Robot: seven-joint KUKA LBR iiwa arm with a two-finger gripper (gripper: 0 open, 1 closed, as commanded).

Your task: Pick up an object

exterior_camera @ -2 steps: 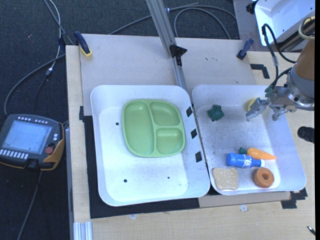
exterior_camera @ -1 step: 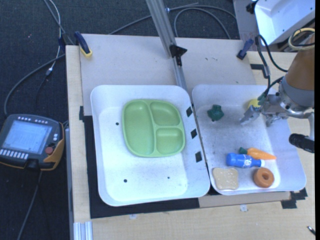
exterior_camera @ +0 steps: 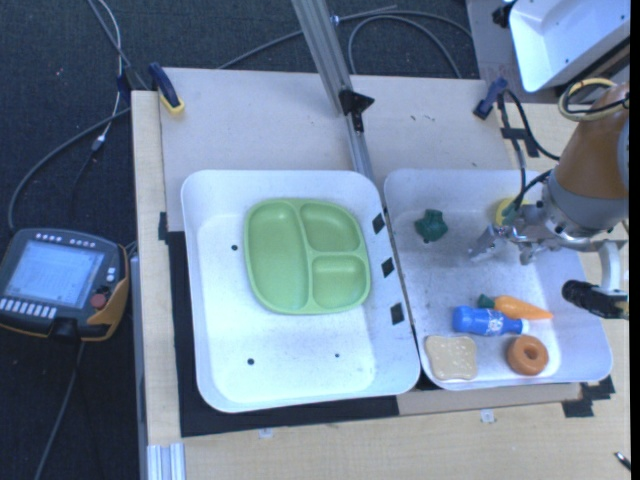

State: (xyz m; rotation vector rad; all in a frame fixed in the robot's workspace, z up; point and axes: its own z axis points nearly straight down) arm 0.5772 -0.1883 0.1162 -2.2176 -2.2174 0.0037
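1. Where the grey arm with its orange band reaches in from the right, its hand (exterior_camera: 507, 240) hangs low over the right bin (exterior_camera: 440, 193), near that bin's far right part.
2. The two fingers (exterior_camera: 484, 246) stand apart, with nothing between them.
3. Just left of the hand, a small dark green toy (exterior_camera: 431, 225) lies on the bin floor, apart from the fingers.
4. Right behind the hand, a yellow object (exterior_camera: 503, 211) is partly hidden by the wrist.
5. Toward the viewer from the hand lie an orange carrot (exterior_camera: 522, 308) and, touching it, a blue bottle (exterior_camera: 486, 321).
6. Nearer still, a slice of toast (exterior_camera: 451, 357) and a brown doughnut (exterior_camera: 527, 355) sit by the bin's front rim.
7. Well to the hand's left, the left bin (exterior_camera: 225, 368) holds a green divided plate (exterior_camera: 306, 256).
8. Both bins rest on the pale bench (exterior_camera: 250, 113).
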